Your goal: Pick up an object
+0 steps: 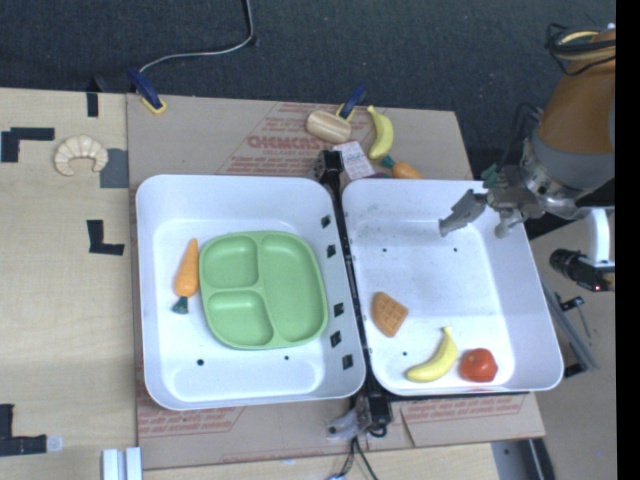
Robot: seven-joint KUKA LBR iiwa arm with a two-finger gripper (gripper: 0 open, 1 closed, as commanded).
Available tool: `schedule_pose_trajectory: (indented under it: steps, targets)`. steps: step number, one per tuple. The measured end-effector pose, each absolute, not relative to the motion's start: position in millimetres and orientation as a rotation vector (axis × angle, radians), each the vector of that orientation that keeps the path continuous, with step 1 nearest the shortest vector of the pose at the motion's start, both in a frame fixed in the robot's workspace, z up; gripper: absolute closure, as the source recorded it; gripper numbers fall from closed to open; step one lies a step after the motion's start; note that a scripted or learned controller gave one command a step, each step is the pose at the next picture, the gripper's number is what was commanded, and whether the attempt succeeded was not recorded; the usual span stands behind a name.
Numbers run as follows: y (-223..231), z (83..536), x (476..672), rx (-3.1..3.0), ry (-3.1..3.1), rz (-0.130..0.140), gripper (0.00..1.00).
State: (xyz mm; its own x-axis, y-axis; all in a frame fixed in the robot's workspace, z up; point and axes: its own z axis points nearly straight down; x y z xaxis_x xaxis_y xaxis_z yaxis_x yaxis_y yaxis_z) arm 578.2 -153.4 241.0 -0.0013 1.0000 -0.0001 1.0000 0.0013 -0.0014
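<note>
Fingers of the end effector [482, 211] appear spread apart with nothing between them, though the view is small, hovering over the upper right part of the right bin [420, 200]. Near that bin's lower edge lie a banana [434, 359] touching a tomato [480, 365], with a waffle piece [390, 313] nearby. A green plate [264, 289] and carrot [187, 267] sit in the left bin [240, 383].

A light wooden bench [60, 298] stands against dark blue carpet [400, 28], cardboard [230, 138] on top.
</note>
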Motion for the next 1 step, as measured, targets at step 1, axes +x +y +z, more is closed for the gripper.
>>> schedule_pose_trajectory:
  steps: [1]
  targets:
    - [-100.9, 88.1, 568.7, -2.218, -2.223, -0.002, 0.0]
